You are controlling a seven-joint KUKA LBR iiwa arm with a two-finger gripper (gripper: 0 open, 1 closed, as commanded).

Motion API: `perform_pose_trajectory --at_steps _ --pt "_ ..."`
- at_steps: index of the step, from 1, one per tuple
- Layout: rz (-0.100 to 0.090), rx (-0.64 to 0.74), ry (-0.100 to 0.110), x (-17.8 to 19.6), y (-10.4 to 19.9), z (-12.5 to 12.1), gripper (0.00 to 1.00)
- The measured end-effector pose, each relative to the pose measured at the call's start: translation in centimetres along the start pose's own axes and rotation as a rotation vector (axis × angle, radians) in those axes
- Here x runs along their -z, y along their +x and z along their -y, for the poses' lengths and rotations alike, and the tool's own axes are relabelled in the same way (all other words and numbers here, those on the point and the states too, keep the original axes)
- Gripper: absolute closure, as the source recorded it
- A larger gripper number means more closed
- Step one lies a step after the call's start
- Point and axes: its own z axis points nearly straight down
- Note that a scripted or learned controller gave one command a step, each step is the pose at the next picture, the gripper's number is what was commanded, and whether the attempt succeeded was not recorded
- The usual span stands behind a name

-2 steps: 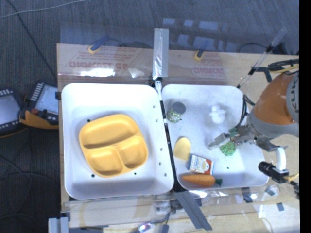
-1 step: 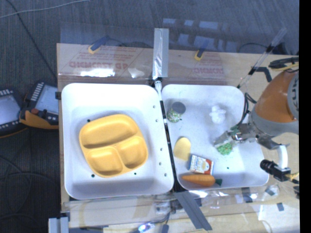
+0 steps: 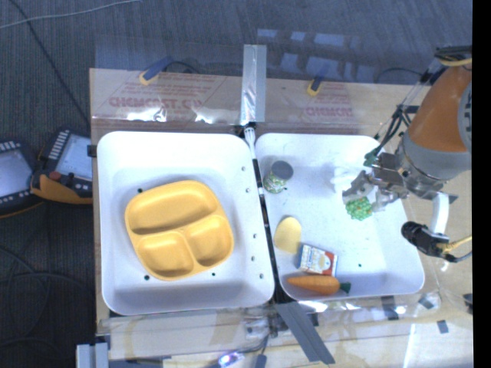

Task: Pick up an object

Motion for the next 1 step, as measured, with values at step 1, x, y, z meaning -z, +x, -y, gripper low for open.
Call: perform_pose_trajectory --at_steps 1 --pt "0.002 0.006 0.001 -2.41 -1.76 -1.65 1.00"
